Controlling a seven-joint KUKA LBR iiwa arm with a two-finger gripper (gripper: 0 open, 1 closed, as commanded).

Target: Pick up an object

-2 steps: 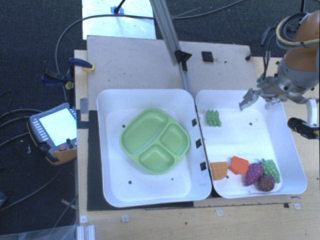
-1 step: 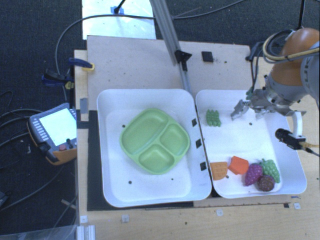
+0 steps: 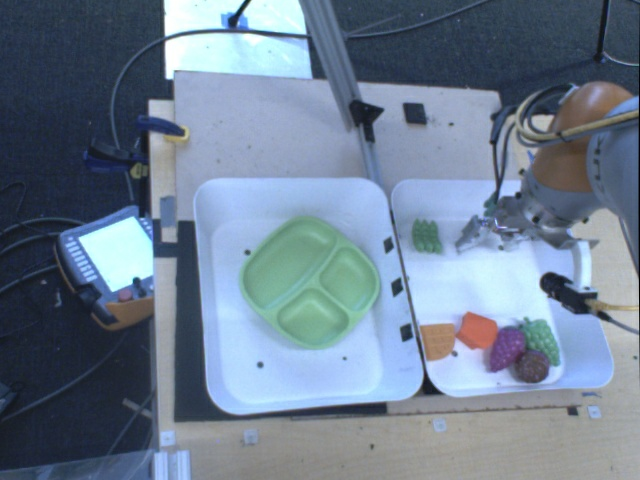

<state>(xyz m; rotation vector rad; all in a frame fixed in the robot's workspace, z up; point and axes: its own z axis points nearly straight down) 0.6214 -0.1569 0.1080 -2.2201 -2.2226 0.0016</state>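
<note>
My gripper (image 3: 476, 236) hangs over the upper part of the right bin (image 3: 600, 373), reaching in from the right, open with nothing between its fingers. A small green pea-pod-like piece (image 3: 427, 235) lies just left of it, apart from the fingertips. Along the bin's near side lie a tan cracker (image 3: 437, 340), an orange block (image 3: 478, 330), purple grapes (image 3: 507, 348), green grapes (image 3: 542, 337) and a dark red round fruit (image 3: 531, 367).
The left bin (image 3: 225, 368) holds a green three-compartment plate (image 3: 310, 281). A slanted metal pole (image 3: 335, 53) crosses the board behind the bins. A teach pendant (image 3: 108, 263) sits on the floor at the left. Bare white floor of the right bin lies below the gripper.
</note>
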